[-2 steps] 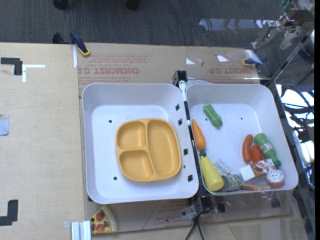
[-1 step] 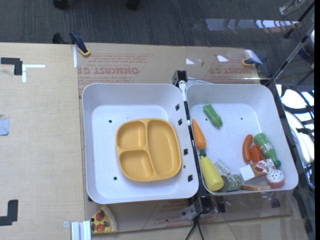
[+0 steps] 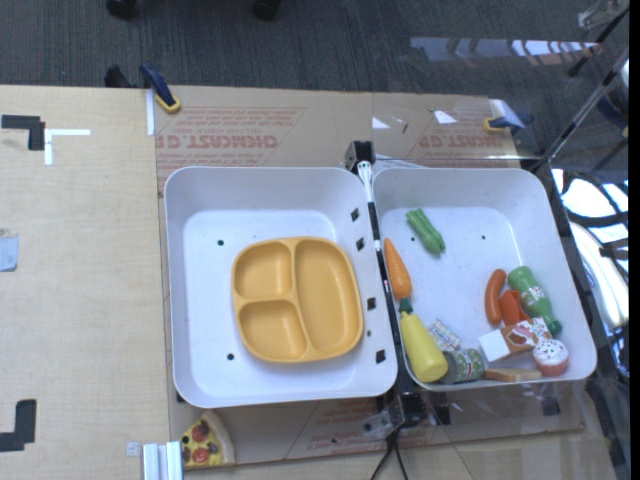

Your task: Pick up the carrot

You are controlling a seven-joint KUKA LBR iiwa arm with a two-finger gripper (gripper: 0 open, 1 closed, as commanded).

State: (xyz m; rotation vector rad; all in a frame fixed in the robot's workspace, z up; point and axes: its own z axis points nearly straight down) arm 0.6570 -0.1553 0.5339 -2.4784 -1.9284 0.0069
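Note:
The carrot (image 3: pixel 398 270) is orange with a green tip at its near end. It lies along the left wall of the right bin (image 3: pixel 540 208), pointing away from the camera. Just below it a yellow bottle (image 3: pixel 421 348) touches its green tip.
A yellow three-compartment plate (image 3: pixel 297 298) sits in the left bin (image 3: pixel 190 268). The right bin also holds a green pickle (image 3: pixel 425 230), a red sausage (image 3: pixel 494 296), a green bottle (image 3: pixel 533 298), a can (image 3: pixel 462 364) and several small toy foods at its near right corner. A toy pizza slice (image 3: pixel 203 444) lies on the bench in front.

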